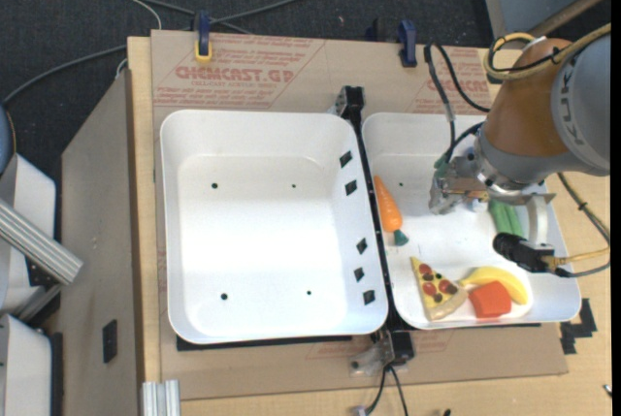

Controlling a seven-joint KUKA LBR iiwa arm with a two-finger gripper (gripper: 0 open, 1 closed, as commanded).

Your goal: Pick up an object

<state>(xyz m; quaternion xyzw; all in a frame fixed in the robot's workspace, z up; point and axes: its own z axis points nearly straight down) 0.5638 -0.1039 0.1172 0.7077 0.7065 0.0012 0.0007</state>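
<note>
The right bin holds an orange carrot against its left wall, a pizza slice, a yellow banana, a red block at the front, and a green object partly hidden under the arm. My gripper hangs low over the middle of the right bin, right of the carrot and behind the pizza slice. The wrist blocks my view of what lies between the fingers.
The left bin sits beside it, split off by a black divider with clips. The arm's orange band covers the right bin's far right side. Cables trail over the cardboard behind.
</note>
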